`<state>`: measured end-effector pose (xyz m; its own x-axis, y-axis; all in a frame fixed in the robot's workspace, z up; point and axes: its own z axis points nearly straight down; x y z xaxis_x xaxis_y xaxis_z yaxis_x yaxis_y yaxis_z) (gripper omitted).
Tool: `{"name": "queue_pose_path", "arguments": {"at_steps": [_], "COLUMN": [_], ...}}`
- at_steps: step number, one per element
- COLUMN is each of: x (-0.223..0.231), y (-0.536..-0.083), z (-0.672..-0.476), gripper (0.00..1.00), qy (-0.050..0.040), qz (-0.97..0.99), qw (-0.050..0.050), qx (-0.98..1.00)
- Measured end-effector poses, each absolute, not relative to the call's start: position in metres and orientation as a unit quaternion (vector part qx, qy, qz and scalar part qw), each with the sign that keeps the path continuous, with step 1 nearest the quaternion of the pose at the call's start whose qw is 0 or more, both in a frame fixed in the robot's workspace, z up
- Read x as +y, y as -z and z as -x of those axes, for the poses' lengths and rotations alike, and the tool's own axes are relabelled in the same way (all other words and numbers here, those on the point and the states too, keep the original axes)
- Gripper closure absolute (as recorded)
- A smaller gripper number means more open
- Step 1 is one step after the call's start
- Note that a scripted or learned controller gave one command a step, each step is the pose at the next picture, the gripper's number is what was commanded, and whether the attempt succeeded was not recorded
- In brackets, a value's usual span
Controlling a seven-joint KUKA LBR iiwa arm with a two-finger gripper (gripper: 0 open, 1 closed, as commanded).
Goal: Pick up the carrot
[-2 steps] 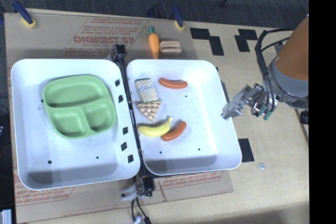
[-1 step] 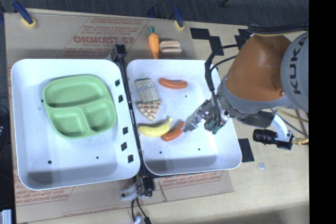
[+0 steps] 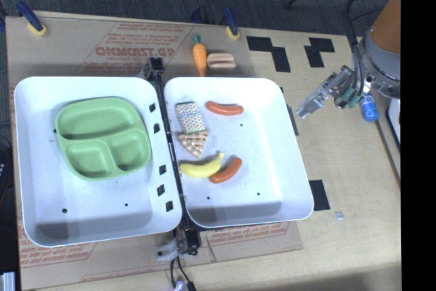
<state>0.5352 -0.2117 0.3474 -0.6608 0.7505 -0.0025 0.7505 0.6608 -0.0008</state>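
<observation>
A single fixed camera is mounted above the counter (image 3: pixel 354 167) and looks down at a slant. It stands far enough back to frame both white bins, the left bin (image 3: pixel 41 167) and the right bin (image 3: pixel 272 167), with dark floor along the top edge.

green divided tray (image 3: pixel 102 136) in left bin (image 3: pixel 41 215); banana (image 3: pixel 201 167), two sausages (image 3: pixel 225 108) (image 3: pixel 225 170), waffle pieces (image 3: pixel 191 118) in right bin (image 3: pixel 286 180)
</observation>
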Motion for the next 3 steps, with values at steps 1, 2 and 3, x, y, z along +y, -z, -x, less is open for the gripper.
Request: {"name": "queue_pose_path", "arguments": {"at_steps": [1,2,3], "x": [-0.110,-0.212,-0.211], "y": [-0.290,-0.248,-0.337], "z": [-0.485,-0.494,-0.477], "gripper": [1.00,1.00,1.00], "qy": [0.0004,0.0008,0.0006], "qz": [-0.259,-0.329,-0.315], "qw": [-0.001,-0.001,0.001], "qx": [0.966,0.944,0.949]}}
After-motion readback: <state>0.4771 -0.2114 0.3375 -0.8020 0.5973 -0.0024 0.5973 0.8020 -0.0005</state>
